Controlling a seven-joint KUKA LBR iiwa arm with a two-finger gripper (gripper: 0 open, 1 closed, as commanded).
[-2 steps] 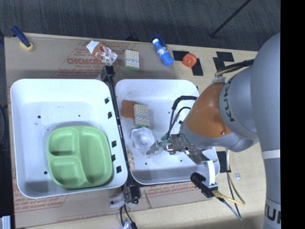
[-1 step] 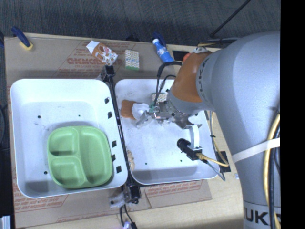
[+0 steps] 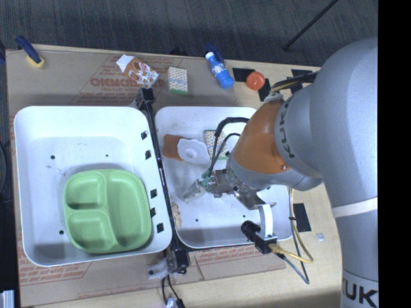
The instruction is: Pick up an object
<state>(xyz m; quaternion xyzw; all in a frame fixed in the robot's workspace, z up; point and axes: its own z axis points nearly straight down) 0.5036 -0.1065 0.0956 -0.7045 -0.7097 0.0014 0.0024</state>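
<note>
In the right bin (image 3: 192,236), toward its far side, a brown item (image 3: 171,146) lies against the left wall with a white cup-like piece (image 3: 191,151) touching it. The tool (image 3: 196,190) sits low just near of them, mid-bin; its opening I cannot tell. The grey arm (image 3: 302,140) slants in from the right, orange band (image 3: 260,147) over the bin's right half. Two white bins; the left bin (image 3: 38,133) holds one green divided tray (image 3: 107,209) at its near side, far half open
</note>
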